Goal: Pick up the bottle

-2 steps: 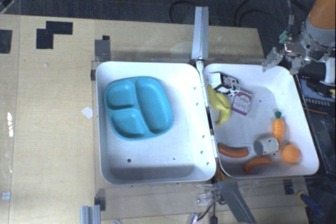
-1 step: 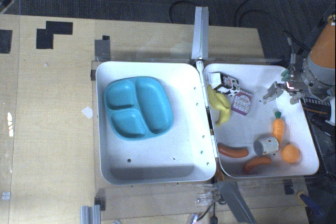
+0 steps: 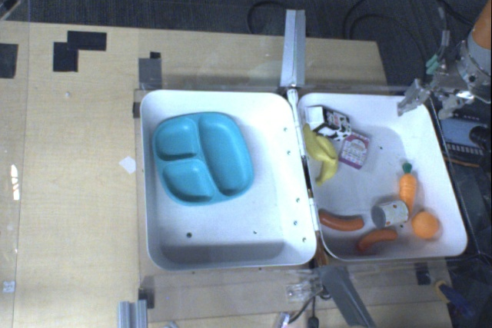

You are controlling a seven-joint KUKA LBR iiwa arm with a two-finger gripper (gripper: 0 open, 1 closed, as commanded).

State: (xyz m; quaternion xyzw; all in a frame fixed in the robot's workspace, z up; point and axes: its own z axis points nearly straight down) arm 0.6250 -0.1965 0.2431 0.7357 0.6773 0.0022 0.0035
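A small white bottle (image 3: 326, 119) with a black-and-white label lies on its side in the back left corner of the right bin (image 3: 384, 105). Just in front of it lies a flat item with a purple label (image 3: 354, 150). My gripper (image 3: 443, 87) hangs over the back right corner of that bin, well to the right of the bottle and apart from it. The arm's orange band (image 3: 483, 28) sits at the view's right edge. Nothing is visibly held.
The right bin also holds a banana (image 3: 321, 156), a carrot (image 3: 407, 190), an orange (image 3: 425, 224), two sausages (image 3: 341, 221), and a grey can (image 3: 390, 213). A blue divided plate (image 3: 204, 157) lies in the left bin (image 3: 223, 246). A metal post (image 3: 294, 50) stands behind the bins.
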